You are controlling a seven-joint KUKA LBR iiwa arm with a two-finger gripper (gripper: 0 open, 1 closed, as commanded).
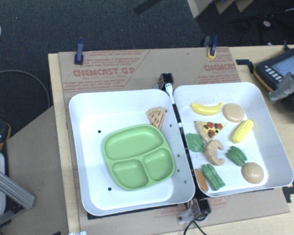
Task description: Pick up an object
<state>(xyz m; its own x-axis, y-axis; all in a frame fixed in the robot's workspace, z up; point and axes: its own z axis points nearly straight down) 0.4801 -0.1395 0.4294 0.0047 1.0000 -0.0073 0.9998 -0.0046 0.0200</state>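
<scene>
Any of the toy foods would do, and the yellow corn cob (242, 131) looks to me like the easiest. It lies in the right bin (267, 111), the bin on the side I reach in from, tilted and with bare white floor around most of it, so my fingers could close on it without nudging a neighbour. How wide my fingers stand I cannot tell. Near the cob are a round tan biscuit (233, 112) and a banana (206, 108) toward the back wall. A pizza slice (209, 129) lies further from my side. The pale curved piece (214, 152) and green leaf (194, 142) crowd together, which I judge makes them poorer targets. A bun (253, 172) sits apart near the front rim and would be my second choice. Across the divide, the left bin (83, 144) holds a green divided tray (138, 156) and a wedge of pie (157, 117) in its back corner, a longer reach. Both bins rest on the surface (133, 65), with clamps (79, 52) at its back edge, presumably so nothing slides.
</scene>
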